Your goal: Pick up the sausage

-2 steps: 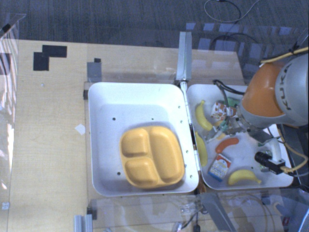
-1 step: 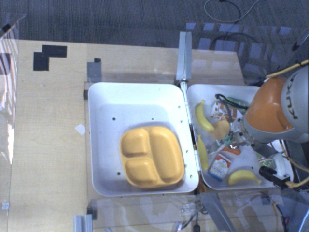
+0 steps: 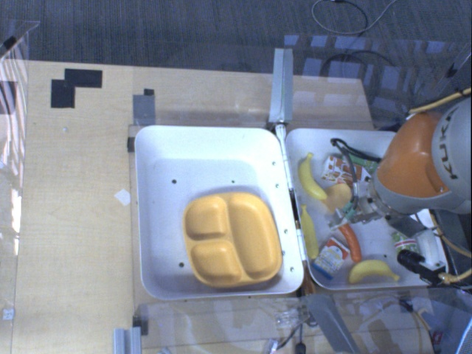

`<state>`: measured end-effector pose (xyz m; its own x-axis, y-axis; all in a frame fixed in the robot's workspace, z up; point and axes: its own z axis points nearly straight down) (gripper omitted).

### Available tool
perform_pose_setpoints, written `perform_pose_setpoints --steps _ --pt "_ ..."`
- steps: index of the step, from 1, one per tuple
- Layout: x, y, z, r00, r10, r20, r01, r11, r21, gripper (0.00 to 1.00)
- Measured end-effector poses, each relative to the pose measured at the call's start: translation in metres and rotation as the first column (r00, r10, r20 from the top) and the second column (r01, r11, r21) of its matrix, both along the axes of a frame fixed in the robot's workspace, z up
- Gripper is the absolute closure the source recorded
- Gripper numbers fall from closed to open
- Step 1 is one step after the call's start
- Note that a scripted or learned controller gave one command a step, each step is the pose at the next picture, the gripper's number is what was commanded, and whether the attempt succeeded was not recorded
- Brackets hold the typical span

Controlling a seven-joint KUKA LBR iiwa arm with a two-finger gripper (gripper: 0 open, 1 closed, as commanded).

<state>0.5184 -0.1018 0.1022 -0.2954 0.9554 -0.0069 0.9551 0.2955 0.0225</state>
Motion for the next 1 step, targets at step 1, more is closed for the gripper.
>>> perform_pose_setpoints --steps 1 --pt "-0.0138 0.0823 0.134 0.99 -0.14 -0.017 0.14 0.99 0.001 1.0"
